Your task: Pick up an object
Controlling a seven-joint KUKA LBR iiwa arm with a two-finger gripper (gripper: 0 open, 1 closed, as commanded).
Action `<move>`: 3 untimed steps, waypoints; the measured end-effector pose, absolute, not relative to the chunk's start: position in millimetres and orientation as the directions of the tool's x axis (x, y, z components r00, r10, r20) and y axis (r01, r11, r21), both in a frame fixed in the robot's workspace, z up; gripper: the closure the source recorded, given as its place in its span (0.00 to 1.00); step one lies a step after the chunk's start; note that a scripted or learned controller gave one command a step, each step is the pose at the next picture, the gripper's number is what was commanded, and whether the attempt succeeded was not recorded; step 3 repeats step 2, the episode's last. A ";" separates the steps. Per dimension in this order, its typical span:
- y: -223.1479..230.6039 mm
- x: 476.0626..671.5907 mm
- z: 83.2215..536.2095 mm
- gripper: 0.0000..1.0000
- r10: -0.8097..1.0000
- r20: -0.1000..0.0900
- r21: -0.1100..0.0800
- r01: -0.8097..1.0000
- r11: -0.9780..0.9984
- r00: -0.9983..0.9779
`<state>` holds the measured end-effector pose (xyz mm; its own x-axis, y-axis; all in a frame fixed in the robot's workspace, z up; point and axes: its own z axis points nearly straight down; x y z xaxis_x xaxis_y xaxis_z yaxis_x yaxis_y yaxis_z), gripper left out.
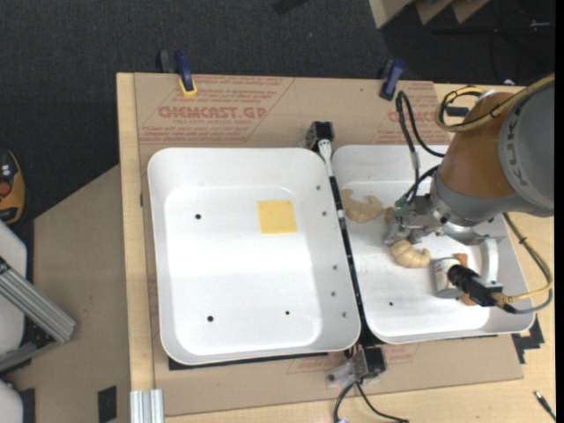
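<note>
While the arm (pixel 493 161) is hiding the gripper (pixel 404 227), I'm unable to tell its state; a croissant (pixel 409 254) is lying just beside it.

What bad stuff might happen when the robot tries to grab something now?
1. The gripper sits between two tan pieces, one up-left and one just below it. It may nudge one away rather than catch it.
2. The lower piece looks rounded, so it might slip out.
3. Cables hang over the right bin and might snag.
</note>
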<state>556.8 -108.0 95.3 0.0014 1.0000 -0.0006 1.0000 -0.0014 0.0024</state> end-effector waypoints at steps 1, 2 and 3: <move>-48.6 638.5 191.9 1.00 1.000 0.000 0.016 1.000 0.009 -0.009; 23.5 646.3 184.8 1.00 1.000 0.001 0.003 1.000 0.007 -0.007; 23.5 646.3 184.8 1.00 1.000 0.001 0.003 1.000 0.007 -0.007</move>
